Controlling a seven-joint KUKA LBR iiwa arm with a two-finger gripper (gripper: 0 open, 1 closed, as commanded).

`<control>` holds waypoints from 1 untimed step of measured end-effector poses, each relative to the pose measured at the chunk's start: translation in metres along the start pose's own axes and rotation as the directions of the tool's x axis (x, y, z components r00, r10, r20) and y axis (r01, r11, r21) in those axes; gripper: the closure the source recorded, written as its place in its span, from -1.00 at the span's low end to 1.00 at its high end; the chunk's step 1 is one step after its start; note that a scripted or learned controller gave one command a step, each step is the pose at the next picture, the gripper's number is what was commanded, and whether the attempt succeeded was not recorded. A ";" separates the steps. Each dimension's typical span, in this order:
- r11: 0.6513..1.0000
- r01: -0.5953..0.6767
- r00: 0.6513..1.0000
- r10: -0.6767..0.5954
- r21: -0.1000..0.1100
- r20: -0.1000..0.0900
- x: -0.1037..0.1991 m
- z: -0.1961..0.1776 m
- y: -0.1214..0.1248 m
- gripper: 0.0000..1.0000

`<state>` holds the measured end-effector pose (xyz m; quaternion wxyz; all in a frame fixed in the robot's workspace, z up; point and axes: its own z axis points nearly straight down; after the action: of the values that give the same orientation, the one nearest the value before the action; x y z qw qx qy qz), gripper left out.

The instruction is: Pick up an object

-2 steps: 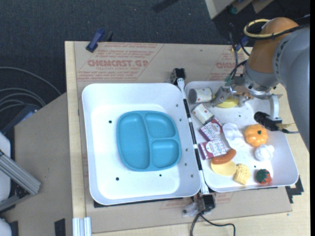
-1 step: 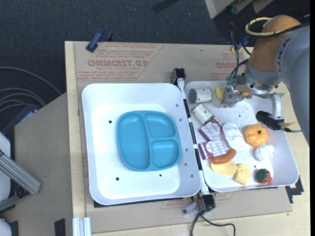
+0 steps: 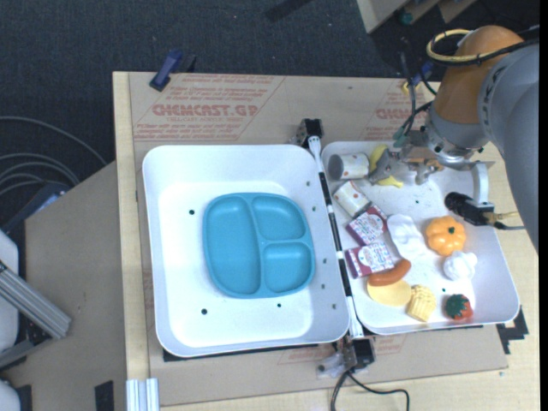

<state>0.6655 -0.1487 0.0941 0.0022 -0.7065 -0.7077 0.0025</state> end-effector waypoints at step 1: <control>1.000 0.000 1.000 0.000 0.007 -0.001 0.000 -0.010 -0.001 1.00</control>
<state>0.6647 -0.1489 0.1041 0.0050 -0.7064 -0.7078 0.0048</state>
